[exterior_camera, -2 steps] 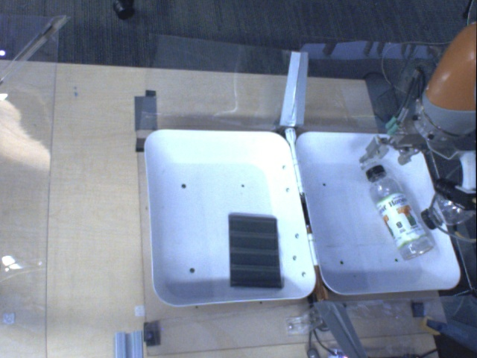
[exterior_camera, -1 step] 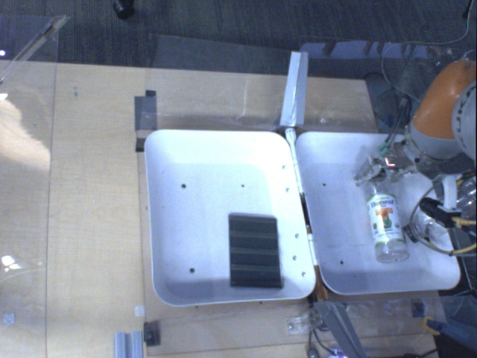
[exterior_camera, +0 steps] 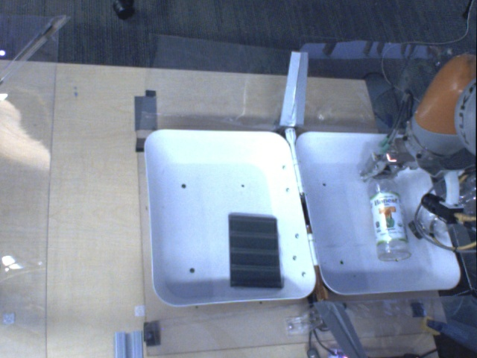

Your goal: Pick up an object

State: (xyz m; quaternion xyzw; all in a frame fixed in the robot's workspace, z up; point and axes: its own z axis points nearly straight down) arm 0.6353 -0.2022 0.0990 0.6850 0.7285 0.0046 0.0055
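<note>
A clear plastic bottle point(exterior_camera: 389, 225) with a white cap and a printed label lies on its side in the right bin point(exterior_camera: 335, 200), well over toward that bin's right edge, cap end pointing to the far wall. In the left bin point(exterior_camera: 194, 170) a black ribbed block point(exterior_camera: 255, 250) rests flat near the near wall, a little right of the middle.

The arm point(exterior_camera: 447, 114) comes in over the right bin's far right corner, and the gripper point(exterior_camera: 384, 162) hangs just beyond the bottle's cap. Whether the claw is wide or narrow cannot be told here: it is small and tangled with cables. Nothing is visibly held.

The bottle looks the likelier target, being just beside the gripper. Several things could spoil the grasp. A round, smooth bottle lying down will probably roll if one finger touches before the other. A descent at the cap end rather than the body could pinch the narrow neck and let it pivot or slip out. The bin's right wall is close, so a wide approach may strike the rim. The loose cables beside the bottle could also snag on it.
</note>
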